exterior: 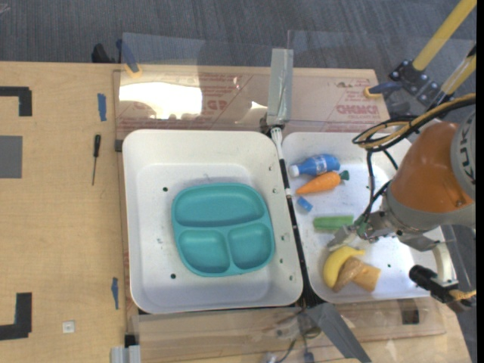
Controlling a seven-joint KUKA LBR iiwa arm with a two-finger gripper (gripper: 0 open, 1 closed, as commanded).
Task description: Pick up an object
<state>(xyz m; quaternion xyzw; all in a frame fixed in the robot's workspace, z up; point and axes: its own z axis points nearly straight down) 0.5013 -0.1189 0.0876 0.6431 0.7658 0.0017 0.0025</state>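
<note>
Now, arm: you've got the grey arm (435, 180) with its orange band reaching in from the right, low over the right bin (355, 146).
Hand: look at the hand (349, 237), down near the middle of the right bin, just above the banana and just below the green piece. You can see metal at its tip, but whether it's wide or narrow you cannot tell from this slant, and nothing shows as gripped.
Banana: the yellow banana (338, 264) lies curved at the lower middle of the right bin, its top end right by the hand's tip; touching or not, you cannot tell.
Brown piece: a tan-orange object (360, 277) sits pressed against the banana's right side.
Green piece: a flat green object (333, 222) lies lengthwise just above the hand.
Carrot: the orange carrot (321, 183) lies above that, green end pointing right.
Blue bottle: a blue bottle (316, 165) lies on its side just above the carrot, nearly parallel to it.
Small blue bit: a tiny blue item (304, 203) rests by the bin's left wall, below the carrot.
Left bin: the left bin (147, 203) carries a teal divided tray (222, 229), one long compartment on top and two smaller ones below.
Table: your table (53, 225) is bare plywood to the left, with a dark screwdriver (95, 157) lying on it.
</note>
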